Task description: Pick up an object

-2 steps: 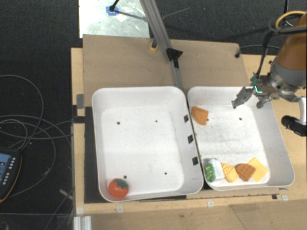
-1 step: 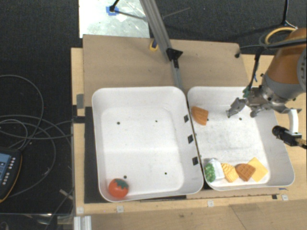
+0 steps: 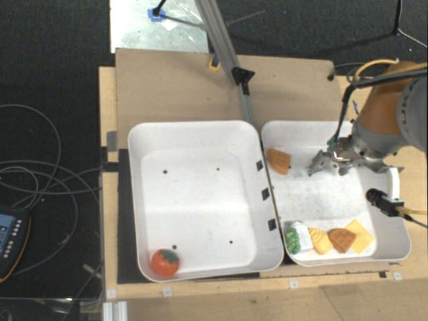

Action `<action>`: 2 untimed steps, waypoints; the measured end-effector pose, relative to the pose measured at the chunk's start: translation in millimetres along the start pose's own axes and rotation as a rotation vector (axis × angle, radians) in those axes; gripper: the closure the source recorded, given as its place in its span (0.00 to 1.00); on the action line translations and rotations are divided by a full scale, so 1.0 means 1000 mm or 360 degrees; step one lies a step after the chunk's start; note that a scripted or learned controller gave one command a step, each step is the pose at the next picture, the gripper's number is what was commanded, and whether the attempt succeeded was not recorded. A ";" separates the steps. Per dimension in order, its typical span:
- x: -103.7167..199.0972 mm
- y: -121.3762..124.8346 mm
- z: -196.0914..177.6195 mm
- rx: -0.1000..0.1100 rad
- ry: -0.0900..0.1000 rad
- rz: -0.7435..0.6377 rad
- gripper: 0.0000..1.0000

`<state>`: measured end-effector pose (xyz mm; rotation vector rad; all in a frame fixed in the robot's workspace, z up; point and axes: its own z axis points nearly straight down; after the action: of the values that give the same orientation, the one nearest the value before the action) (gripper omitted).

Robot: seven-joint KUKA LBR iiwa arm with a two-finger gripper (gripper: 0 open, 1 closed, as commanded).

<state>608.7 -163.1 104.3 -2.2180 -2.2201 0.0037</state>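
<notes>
here the hand [image 3: 329,164] hangs over the right bin [image 3: 401,246], fingers apart, near an orange piece [image 3: 279,160].

I see smooth, matt white plastic bins [image 3: 194,136] on a matt wooden desk [image 3: 281,89]; the tomato [image 3: 164,262] looks glossy.

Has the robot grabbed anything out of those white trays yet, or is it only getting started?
Nothing looks picked up yet. The gripper hangs over the right bin beside the orange wedge, with nothing between its fingers. The tomato and the front-row food pieces lie untouched. The whole grasp and lift remain.
</notes>
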 end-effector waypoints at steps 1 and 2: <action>0.000 0.001 0.014 -0.0007 -0.0002 -0.0001 0.00; 0.000 0.002 0.002 -0.0013 -0.0002 -0.0002 1.00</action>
<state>610.4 -163.3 102.3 -2.2214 -2.2262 -0.0035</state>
